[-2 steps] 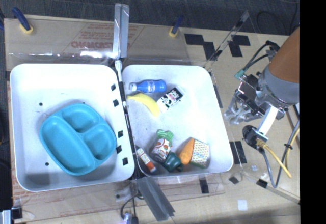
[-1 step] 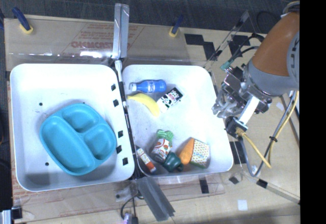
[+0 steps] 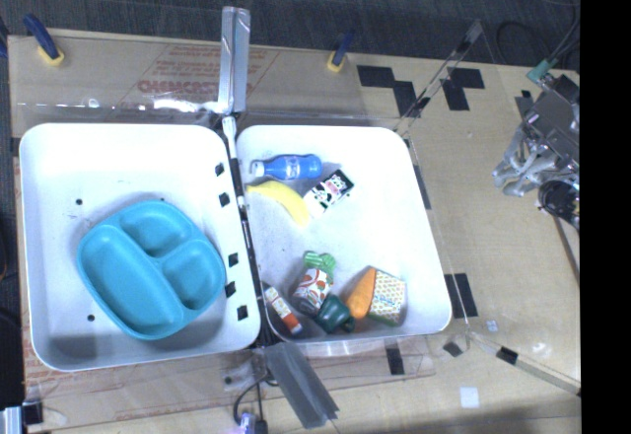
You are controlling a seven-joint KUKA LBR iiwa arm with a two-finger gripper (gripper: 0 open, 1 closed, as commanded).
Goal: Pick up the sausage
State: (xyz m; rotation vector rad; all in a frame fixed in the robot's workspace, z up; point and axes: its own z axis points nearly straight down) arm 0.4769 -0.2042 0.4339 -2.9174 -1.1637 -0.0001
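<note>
Wooden surface (image 3: pixel 493 254) bears two white bins. Sausage (image 3: pixel 280 310) lies at lower left corner of right bin (image 3: pixel 414 225), against wall, touching carton (image 3: pixel 314 284). End effector (image 3: pixel 537 166) at right edge of frame, well apart; finger state: cannot tell. Best approach: descend steeply, fingers straddling sausage's short axis, avoiding wall and carton.

My gripper (image 3: pixel 537 171) parked far out at the right edge, well clear of both bins, low over the bench, grey metal wrist parts above it, finger state unreadable from here
</note>
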